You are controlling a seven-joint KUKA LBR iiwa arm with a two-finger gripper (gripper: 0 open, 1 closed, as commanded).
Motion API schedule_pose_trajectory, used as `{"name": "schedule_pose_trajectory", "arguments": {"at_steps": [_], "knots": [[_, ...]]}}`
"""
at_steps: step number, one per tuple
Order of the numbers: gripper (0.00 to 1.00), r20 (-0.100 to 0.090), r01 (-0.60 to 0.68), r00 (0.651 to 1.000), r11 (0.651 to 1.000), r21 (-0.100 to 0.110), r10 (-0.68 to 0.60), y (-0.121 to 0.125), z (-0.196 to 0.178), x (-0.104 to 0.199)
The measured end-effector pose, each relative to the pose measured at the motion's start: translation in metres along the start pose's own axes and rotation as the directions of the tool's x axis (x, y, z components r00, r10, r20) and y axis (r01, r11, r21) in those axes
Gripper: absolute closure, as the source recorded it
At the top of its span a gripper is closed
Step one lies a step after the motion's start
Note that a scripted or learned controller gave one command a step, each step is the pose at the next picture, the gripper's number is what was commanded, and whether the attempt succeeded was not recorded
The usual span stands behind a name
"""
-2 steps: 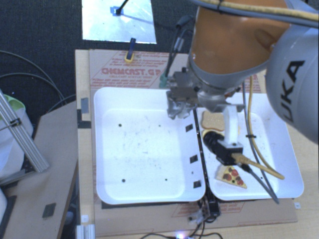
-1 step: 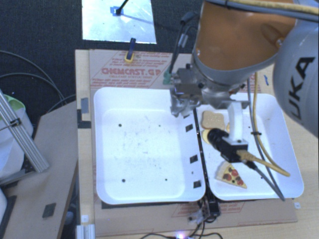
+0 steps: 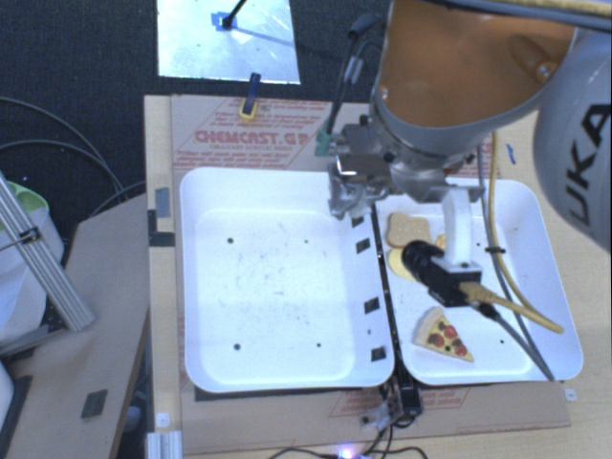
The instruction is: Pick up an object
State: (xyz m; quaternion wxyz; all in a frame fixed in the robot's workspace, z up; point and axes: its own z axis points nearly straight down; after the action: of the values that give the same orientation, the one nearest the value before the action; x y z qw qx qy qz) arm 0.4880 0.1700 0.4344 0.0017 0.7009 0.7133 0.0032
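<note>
Camera view. The brown sheet (image 3: 253,137) under the right bin (image 3: 535,256) reads "CHEMCAST GP", and the arm (image 3: 574,113) shows "UKA". The gripper (image 3: 349,199) hangs over that bin's far-left corner; its opening cannot be told. Inside the bin, the toast slice (image 3: 409,228) lies far left, partly overhung by the arm, and the pizza slice (image 3: 443,336) lies near its front edge.

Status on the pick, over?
Gripper low at the divider's far end. Pizza slice and toast lie in view's right bin, ungrasped. Wrist overhangs the toast.

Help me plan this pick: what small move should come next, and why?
Probably shift the gripper sideways over the toy bread slice: the gripper sits above the divider between the bins, while that slice and the toy pizza slice lie in the right-hand bin.
</note>
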Motion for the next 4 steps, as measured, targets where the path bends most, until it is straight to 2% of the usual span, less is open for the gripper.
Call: {"name": "schedule_pose_trajectory", "arguments": {"at_steps": [1, 2, 3, 4], "knots": [[1.0, -0.001, 0.006, 1.0, 1.0, -0.002, -0.006, 0.001, -0.011, 0.0], [1.0, 0.001, -0.021, 1.0, 1.0, 0.0, 0.021, -0.002, -0.056, -0.047], [1.0, 0.005, -0.018, 1.0, 1.0, 0.016, 0.018, 0.045, 0.099, -0.042], [1.0, 0.004, -0.018, 1.0, 1.0, 0.019, 0.017, -0.007, 0.214, -0.05]]}}
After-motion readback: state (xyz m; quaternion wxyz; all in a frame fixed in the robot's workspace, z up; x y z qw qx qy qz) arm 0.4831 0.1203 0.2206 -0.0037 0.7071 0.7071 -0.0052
